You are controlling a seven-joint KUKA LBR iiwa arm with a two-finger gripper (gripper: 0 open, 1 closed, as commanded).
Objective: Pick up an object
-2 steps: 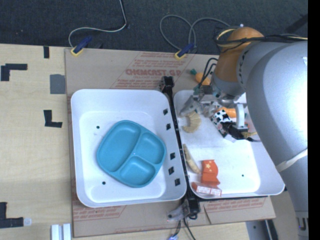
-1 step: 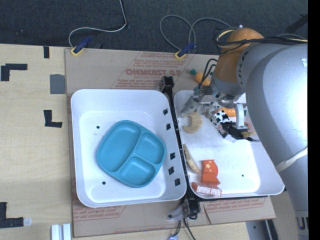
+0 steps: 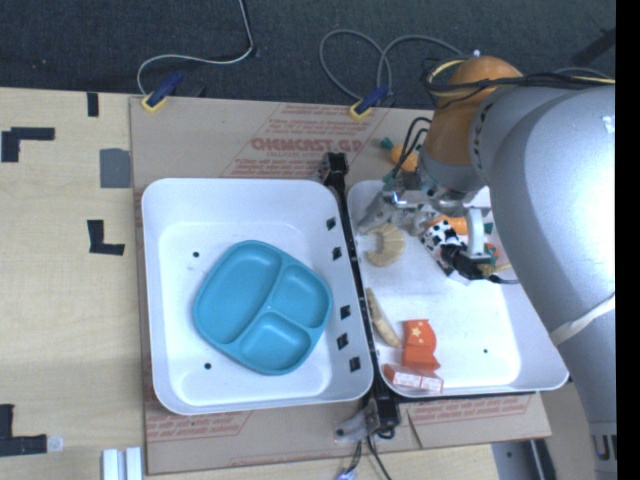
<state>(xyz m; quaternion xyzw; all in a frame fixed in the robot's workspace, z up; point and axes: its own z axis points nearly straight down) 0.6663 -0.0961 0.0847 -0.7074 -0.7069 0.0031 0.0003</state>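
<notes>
The gripper (image 3: 395, 208) is reaching into the right bin's (image 3: 520, 363) far corner over a tan piece (image 3: 386, 246); whether its fingers are open, I cannot tell. Next: closing on it.

The left bin (image 3: 170, 268) is mostly taken up by a blue divided plate (image 3: 262, 306), leaving bare floor along its rim. In the right bin (image 3: 500, 353), a red box (image 3: 419, 341), a long tan piece (image 3: 381, 318) and a beige lump (image 3: 386, 245) crowd the left side (near the divider); the lower right floor lies open. The arm (image 3: 545, 178) covers the upper right corner.
</notes>
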